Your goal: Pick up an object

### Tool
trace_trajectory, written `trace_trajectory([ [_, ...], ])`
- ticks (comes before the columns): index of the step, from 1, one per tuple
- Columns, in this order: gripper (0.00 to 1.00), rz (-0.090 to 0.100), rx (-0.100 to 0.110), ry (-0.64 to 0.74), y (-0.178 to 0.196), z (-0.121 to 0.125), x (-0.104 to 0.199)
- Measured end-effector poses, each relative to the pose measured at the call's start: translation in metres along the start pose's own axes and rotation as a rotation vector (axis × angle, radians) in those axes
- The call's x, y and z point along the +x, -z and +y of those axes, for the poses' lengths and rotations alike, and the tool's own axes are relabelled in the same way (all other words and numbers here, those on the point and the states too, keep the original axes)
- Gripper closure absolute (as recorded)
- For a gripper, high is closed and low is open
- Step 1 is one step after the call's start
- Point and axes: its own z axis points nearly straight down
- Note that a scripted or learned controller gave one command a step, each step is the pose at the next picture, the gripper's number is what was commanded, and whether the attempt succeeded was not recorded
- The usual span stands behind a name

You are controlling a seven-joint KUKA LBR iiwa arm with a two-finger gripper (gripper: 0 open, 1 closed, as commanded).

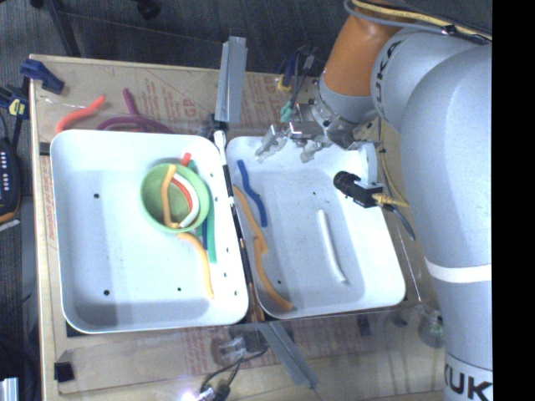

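Observation:
My gripper [290,147] hangs over the far edge of the right bin [376,282], its two metal fingers [269,144] spread apart and open with nothing between them. Just below and left of it a blue strip [252,192] lies on the bin floor. An orange strip [258,253] runs along that bin's left wall. A white stick [333,246] lies near the bin's middle. In the left bin [92,249] sits a green bowl [159,199] with orange and red strips draped over it, and a green strip [210,232] and an orange strip [203,266] beside it.
A metal divider bar [231,78] stands between the bins at the back. Red and purple strips [125,119] lie on the bench behind the left bin. The arm's grey body [443,140] covers the right side. A black fitting [355,188] juts over the right bin.

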Motion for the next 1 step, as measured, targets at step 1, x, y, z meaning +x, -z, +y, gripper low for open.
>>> trace_trajectory([
  [1, 0.0, -0.003, -0.002, 0.053, -0.1145, -0.038, 0.0024],
])
